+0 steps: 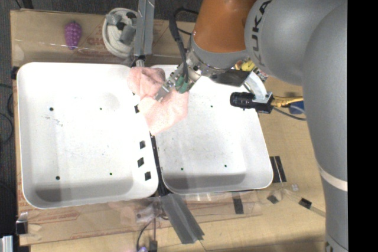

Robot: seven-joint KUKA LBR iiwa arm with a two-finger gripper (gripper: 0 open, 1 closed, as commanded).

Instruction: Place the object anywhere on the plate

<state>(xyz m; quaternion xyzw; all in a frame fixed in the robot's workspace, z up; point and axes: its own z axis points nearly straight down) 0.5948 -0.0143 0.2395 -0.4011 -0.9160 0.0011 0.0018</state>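
Observation:
A pale pink, crumpled-looking thing (162, 104) lies across the divider between the two white bins, near their far edge. Whether it is the plate or the object I cannot tell. My gripper (172, 85) hangs under the orange-banded wrist, and its tips are down on the pink thing's upper part. A small dark green piece (182, 85) shows right by the tips; it is unclear if it belongs to the gripper. The left bin (71, 144) and the right bin (218, 150) show bare white floors.
Outside the bins at the far left lies a small purple grape-like item (72, 34). A white round holder (120, 29) and a grey upright post (144, 26) stand behind the left bin. A black fitting with yellow cable (253, 100) juts over the right bin.

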